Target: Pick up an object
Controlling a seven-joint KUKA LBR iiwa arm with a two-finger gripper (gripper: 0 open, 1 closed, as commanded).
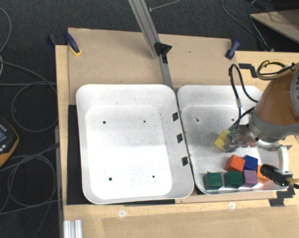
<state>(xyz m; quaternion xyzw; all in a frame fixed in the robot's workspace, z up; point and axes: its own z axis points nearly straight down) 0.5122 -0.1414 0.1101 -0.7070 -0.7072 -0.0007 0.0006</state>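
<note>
Resting on a wooden table [119, 53] over dark carpet strewn with cables are two white bins, side by side. The left bin [89, 103] shows only dark specks. In the right bin [204, 103], two green blocks [223, 179], an orange block [234, 163], a blue block [251, 161] and a purple block [250, 177] crowd the near right corner. The arm reaches in from the right, its claw [233, 142] low beside a yellow block [220, 141]; whether the claw is closed, I cannot tell.
</note>
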